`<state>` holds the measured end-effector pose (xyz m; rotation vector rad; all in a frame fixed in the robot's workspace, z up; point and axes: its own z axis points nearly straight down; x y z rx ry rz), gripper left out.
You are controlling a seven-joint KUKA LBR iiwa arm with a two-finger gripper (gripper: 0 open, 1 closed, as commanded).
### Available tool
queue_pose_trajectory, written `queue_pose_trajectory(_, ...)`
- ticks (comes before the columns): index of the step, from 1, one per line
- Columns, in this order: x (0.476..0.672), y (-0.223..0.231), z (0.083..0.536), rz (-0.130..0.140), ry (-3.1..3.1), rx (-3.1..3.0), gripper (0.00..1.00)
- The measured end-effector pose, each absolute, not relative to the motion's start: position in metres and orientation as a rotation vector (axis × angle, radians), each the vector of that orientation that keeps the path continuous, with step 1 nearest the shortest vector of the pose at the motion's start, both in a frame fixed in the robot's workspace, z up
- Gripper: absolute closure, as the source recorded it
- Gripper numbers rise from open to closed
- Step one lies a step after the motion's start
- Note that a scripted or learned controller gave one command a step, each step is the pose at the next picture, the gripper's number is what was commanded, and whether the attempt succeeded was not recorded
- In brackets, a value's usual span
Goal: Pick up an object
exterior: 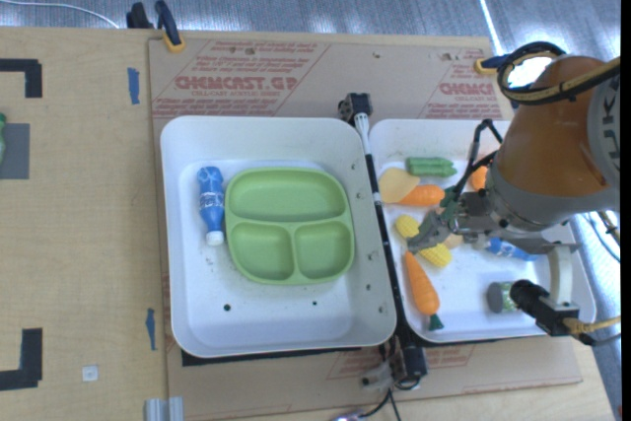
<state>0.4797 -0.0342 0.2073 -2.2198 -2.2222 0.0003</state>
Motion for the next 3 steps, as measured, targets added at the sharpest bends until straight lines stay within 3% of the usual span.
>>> queue_pose_trajectory(1,0.480,-0.104,0.086,-0.002,-2.222,-2.221,0.00)
queue_pose_trajectory(2,0.543,-0.093,0.087,-0.004,-2.226,-2.222,0.00)
queue_pose_trajectory(3,0.594,-0.093,0.086,-0.003,-2.226,-2.222,0.00)
